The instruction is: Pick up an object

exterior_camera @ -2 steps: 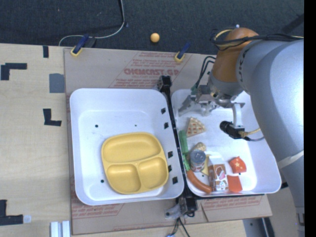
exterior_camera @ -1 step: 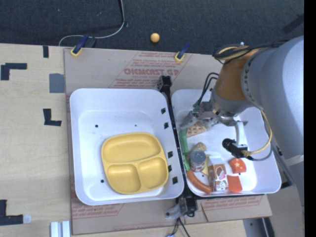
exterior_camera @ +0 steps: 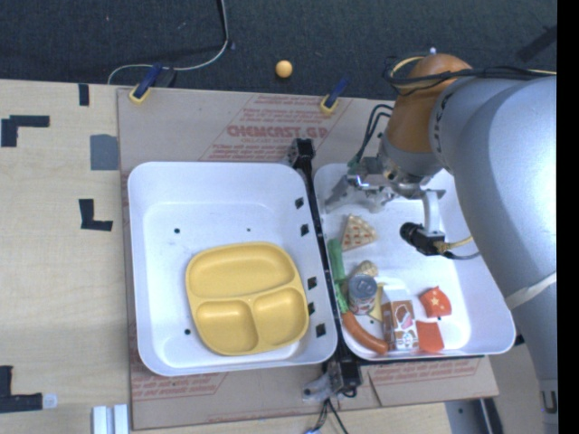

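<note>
From my seat the arm (exterior_camera: 493, 179) fills the right side, its hand (exterior_camera: 366, 186) low over the far end of the right bin (exterior_camera: 484, 328); whether it is open or closed, I cannot tell. The yellow tray (exterior_camera: 246, 297), off to the hand's left in the other bin, looks stiff but wide. Just below the hand, the pizza slice (exterior_camera: 358, 233) seems light and rigid; I'd pinch its long edges. Nearer me, the can (exterior_camera: 362, 289) looks slippery. The arm covers the bin's right rim.

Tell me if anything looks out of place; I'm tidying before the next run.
One thing: a small orange ball lies on the dark floor beyond the bench, outside both bins. The yellow tray sits flat in the left bin, and the toy food is piled loosely in the right bin.
</note>
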Controlling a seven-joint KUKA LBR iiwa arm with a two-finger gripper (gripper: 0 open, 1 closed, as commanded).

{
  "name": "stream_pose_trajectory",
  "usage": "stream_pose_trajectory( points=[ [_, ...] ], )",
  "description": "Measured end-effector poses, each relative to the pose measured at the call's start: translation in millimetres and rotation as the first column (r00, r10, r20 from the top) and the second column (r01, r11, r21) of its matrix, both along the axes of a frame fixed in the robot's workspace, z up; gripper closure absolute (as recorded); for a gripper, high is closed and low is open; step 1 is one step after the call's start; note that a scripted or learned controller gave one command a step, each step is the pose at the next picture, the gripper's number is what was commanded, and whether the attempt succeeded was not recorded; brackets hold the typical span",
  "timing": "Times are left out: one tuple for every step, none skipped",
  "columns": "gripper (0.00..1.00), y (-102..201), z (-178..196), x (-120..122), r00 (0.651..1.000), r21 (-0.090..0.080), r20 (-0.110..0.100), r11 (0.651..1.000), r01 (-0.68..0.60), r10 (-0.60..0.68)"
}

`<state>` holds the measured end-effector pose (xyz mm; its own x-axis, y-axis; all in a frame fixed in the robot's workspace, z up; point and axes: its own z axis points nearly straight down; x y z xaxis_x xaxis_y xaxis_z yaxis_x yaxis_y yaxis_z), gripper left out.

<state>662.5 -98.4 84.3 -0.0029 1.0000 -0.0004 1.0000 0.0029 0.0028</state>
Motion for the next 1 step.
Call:
stream_pose_trajectory(
  points=[
    [0.0, -17.4, 1.4, -64.9, 1.0, 0.0, -0.005, 1.0, 0.005, -0.005]
  ],
)
